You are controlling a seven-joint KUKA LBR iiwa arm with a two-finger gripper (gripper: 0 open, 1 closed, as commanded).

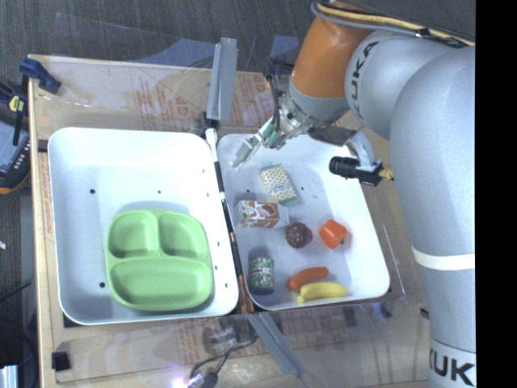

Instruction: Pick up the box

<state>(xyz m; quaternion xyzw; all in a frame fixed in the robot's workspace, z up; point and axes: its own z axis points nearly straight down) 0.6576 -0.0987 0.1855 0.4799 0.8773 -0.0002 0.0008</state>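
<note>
We look down on a wooden tabletop [121, 87] that carries 2 shallow white bins side by side; the left bin [73, 160] holds a green divided tray [160, 259] with 3 compartments, lying toward its near side; the right bin [363, 249] holds the smaller items. The grey arm [420, 103], with its orange band [323, 51] above the wrist, reaches in from the right, and its hand [246, 148] hangs over the far left corner of the right bin, close to the wall between the 2 bins; we see its 2 fingers slightly parted with nothing between them, so it grips nothing. The box [259, 213], a small carton with a brown and white printed face, lies flat near the left wall of the right bin, about midway along it, well apart from the hand. Just beyond it, toward the hand, lies a patterned packet [278, 183] tilted at an angle. To the right of the box sit a dark round fruit [298, 235] and, beside that, an orange-red piece [333, 234]. Nearer to us a small dark can [261, 273] stands by the left wall; a red sausage-shaped item [308, 276] and a yellow banana [321, 292] lie close together along the near wall.
</note>
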